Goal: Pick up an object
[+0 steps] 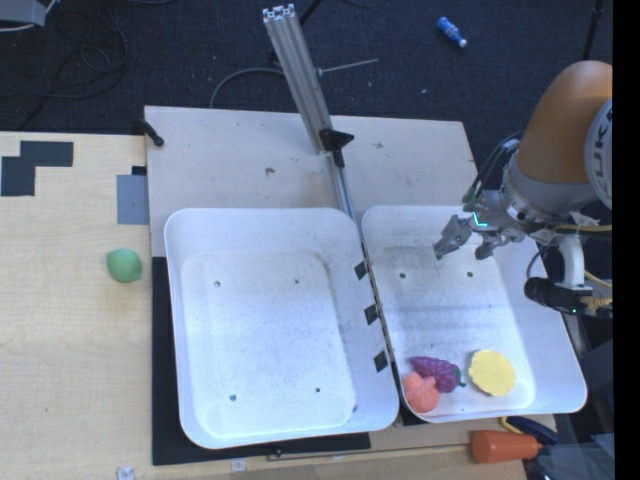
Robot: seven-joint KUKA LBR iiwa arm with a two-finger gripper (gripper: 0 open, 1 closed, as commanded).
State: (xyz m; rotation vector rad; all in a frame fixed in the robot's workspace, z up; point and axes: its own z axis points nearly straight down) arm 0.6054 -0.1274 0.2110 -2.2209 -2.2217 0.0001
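**Gripper Poised High in Right Bin, Objects Waiting Low**

Lay clustered at the lower edge of the right bin (520,298): a yellow disc (492,372) at lower right of the frame, a purple grape-like piece (436,369) just left of it, and an orange-pink piece (421,393) touching the purple one from below. Sat well apart from the gripper (469,244), which hovered over the upper part of the same bin, right of centre in the frame. Showed two dark fingers spread apart, with nothing between them. Looked, on this evidence, like the approach step, before any grasp. Would call next for a travel toward the lower edge of the frame, then a descent over one piece; seemed the easiest candidate, the yellow disc, standing clear of its neighbours on its right side. Risked a clumsy pinch on the purple and orange-pink pair, pressed together near the bin wall.

Held nothing visible, the left bin (180,268), filling the centre of the frame. Rested outside both bins: a green ball (124,265) on the wooden surface at far left, and an orange object (505,446) at the bottom right, below the right bin.
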